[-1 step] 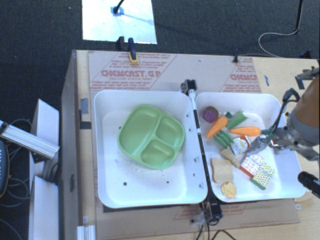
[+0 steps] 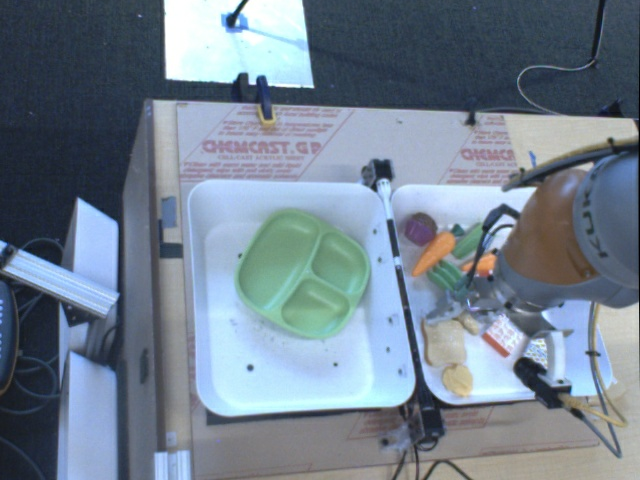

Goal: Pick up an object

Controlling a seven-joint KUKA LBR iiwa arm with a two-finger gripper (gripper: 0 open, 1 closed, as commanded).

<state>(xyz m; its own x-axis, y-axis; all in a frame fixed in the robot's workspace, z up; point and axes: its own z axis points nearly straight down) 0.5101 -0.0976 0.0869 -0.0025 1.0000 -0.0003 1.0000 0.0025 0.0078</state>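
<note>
Dark carpet surrounds the bench, where the hand, grip state impossible to tell, hangs over crowded toy food in the right white bin's middle, risking nudging the orange plastic carrot aside.

Green divided plate sits mid left bin, slightly toward its right wall. Black divider strip runs btwn the bins. Clamp w/ yellow tip at bench back edge. Bright sheet on dark carpet beyond bench.
</note>
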